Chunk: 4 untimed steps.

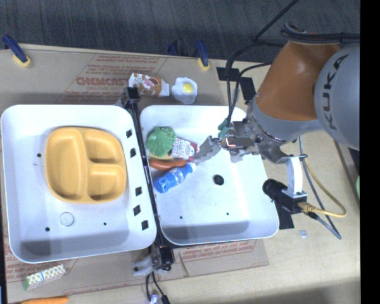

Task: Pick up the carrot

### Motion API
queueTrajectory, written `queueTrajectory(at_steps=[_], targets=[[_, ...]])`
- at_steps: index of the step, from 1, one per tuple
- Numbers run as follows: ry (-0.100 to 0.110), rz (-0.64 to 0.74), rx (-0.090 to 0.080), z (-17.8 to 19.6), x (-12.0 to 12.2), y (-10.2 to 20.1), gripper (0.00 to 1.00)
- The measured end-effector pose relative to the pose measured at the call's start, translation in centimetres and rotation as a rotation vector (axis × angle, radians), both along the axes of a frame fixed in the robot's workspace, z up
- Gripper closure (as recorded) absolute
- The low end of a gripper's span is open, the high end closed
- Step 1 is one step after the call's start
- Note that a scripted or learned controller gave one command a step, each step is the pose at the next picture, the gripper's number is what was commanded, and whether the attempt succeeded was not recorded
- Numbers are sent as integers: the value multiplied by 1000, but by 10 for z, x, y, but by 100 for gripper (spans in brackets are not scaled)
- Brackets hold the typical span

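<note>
Orange carrot [166, 163], slim, lying flat near the left wall of the right bin [240, 223]. Green leafy item [159, 140] and red-white packet [182, 148] just above it, blue bottle [173, 178] touching below. Hand [206, 149] sits over the packet's right end, near the carrot; can't tell its opening. Yellow divided tray [85, 164] in the left bin [25, 233]. Egg-like toy [185, 89] on the counter [101, 68].

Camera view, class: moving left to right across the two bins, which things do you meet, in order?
Yellow divided plate → green vegetable → carrot and blue bottle below it → gripper → grey and orange arm.
</note>
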State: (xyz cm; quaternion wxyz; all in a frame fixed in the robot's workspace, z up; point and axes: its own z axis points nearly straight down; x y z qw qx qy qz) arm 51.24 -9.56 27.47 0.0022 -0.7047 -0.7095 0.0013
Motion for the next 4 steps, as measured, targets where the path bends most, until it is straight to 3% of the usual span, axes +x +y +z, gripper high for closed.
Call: queueTrajectory(at_steps=[1, 2, 3, 4], targets=[[2, -40, -1, -75, -15, 95, 0], [1, 100, 1, -84, -37, 74, 0], [-3, 208, -1, -62, 39, 43, 0], [0, 325, 1, -84, 7, 76, 0]])
